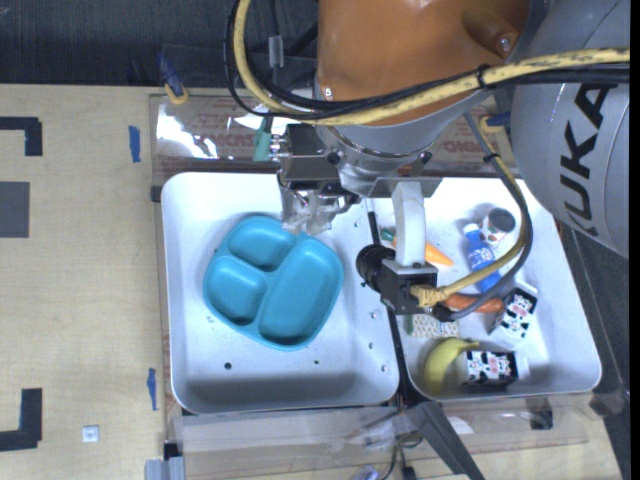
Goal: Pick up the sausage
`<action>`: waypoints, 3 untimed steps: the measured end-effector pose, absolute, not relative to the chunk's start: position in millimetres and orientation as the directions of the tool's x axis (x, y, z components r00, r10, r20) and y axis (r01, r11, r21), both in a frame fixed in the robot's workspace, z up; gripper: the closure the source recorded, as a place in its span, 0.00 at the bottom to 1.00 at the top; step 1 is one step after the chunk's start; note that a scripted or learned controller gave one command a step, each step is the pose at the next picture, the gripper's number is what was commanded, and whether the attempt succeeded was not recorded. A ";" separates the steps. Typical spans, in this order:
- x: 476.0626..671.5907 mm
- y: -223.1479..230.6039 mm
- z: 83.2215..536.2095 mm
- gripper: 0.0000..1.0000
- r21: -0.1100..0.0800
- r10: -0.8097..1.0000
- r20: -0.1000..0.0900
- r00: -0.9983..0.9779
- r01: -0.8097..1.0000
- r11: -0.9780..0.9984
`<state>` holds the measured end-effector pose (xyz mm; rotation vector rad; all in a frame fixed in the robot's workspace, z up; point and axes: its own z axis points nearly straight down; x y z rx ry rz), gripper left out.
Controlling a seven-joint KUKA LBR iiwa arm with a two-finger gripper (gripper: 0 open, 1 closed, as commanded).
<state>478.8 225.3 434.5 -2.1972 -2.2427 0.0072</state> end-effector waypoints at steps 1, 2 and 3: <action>479.4 223.3 352.8 1.00 -0.002 0.993 0.000 -0.119 0.993 0.119; 479.1 217.8 296.6 1.00 -0.004 0.991 -0.002 0.136 0.991 -0.136; 479.2 217.9 296.5 0.00 -0.004 0.991 -0.002 0.136 0.991 -0.136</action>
